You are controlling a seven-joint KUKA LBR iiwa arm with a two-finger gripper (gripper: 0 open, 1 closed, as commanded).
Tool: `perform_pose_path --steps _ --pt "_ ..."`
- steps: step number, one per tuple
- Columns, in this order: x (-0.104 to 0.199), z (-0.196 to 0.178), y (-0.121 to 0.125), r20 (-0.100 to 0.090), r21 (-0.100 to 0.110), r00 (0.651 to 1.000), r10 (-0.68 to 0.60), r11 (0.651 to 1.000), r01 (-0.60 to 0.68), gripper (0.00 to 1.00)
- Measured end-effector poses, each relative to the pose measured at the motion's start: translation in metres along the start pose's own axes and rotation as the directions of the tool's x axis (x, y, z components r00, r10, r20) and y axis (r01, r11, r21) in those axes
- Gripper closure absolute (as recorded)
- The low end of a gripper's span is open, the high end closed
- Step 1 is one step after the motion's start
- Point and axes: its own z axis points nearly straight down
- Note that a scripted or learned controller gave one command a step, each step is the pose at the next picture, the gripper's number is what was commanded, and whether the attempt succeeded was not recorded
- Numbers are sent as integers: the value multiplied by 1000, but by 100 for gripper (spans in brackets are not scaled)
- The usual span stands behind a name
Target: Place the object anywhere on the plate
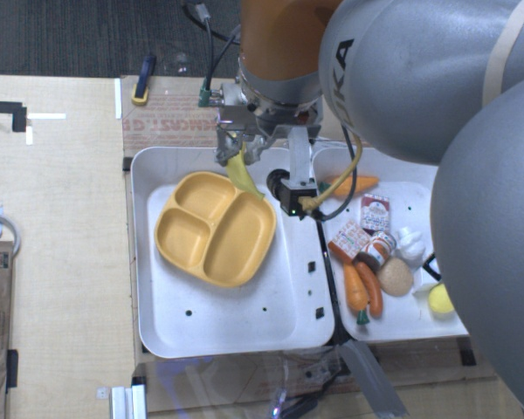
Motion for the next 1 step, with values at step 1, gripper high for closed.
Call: perform_pose_path --steps 1 --pt "-21 57 50 1 1 985 172 985 -172 100"
